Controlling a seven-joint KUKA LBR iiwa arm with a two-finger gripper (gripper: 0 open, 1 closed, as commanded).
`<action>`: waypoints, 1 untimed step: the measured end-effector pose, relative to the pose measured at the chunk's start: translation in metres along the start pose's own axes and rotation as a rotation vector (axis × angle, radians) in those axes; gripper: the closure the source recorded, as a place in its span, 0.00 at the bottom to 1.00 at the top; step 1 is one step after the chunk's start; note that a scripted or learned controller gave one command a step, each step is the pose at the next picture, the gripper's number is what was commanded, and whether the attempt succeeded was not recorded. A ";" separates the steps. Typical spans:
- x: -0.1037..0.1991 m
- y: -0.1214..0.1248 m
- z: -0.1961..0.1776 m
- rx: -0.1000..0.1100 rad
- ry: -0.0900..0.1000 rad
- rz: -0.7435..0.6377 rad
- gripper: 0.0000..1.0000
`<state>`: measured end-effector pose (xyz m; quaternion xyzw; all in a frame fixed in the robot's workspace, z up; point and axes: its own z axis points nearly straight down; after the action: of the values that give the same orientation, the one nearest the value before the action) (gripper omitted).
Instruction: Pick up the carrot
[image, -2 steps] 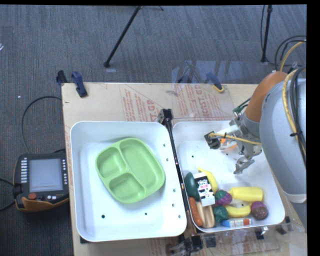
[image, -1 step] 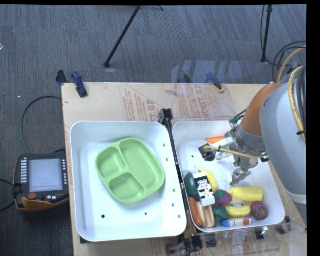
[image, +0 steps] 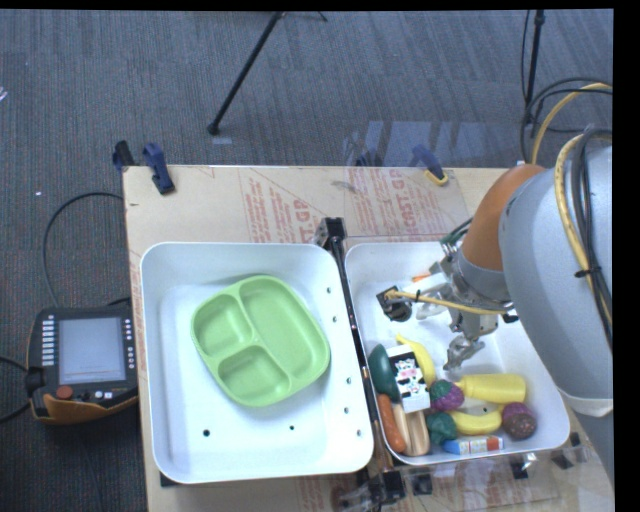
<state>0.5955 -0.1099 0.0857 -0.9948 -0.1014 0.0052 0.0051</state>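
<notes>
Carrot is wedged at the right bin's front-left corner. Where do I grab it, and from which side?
Probably the carrot at its upper half, coming straight down. It lies lengthwise along the bin wall with the milk carton overlapping it, so close the fingers across its narrow width.

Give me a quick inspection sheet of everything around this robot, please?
Surface: wooden bench bearing two white bins.
Job's things: carrot lies at the right bin's front left, untouched.
Clutter: green plate in left bin; toy foods and a milk carton beside the carrot.
Grippers: gripper hangs over the right bin, above the toys.
Cables: yellow and black cables on the arm.
Surroundings: handheld controller on carpet; tripod leg.
</notes>
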 end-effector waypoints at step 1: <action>-0.002 0.001 -0.008 0.010 -0.007 0.004 1.00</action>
<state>0.5942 -0.1109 0.0940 -0.9950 -0.0993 0.0091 0.0096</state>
